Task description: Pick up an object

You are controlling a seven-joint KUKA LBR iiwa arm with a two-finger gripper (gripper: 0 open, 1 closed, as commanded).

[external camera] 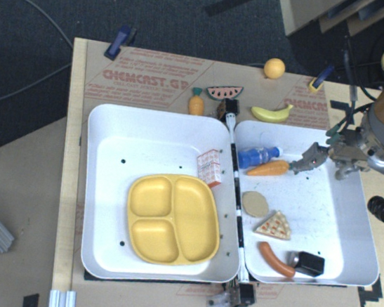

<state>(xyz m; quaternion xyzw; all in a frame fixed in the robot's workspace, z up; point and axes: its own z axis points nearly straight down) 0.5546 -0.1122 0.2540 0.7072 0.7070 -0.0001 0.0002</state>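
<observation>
The right bin [351, 228] holds a blue bottle [257, 155], an orange carrot [268, 169], a round beige cookie [255, 204], a triangular pizza slice [274, 226], a red sausage [276, 259] and a small black block [310, 263]. My gripper [326, 165] hangs over the bin's back part, just right of the carrot's tip. It is open, with its fingers spread and nothing between them. One finger [309, 159] nearly touches the carrot's right end.
The left bin [104, 172] carries a yellow divided plate [172, 219] and a small red-and-white carton [210, 166]. Behind the bins lie a banana [271, 113], an orange ball [274, 68], a watermelon slice [225, 91] and a small orange fruit [196, 104]. A blue clamp [320, 78] grips the board's back edge.
</observation>
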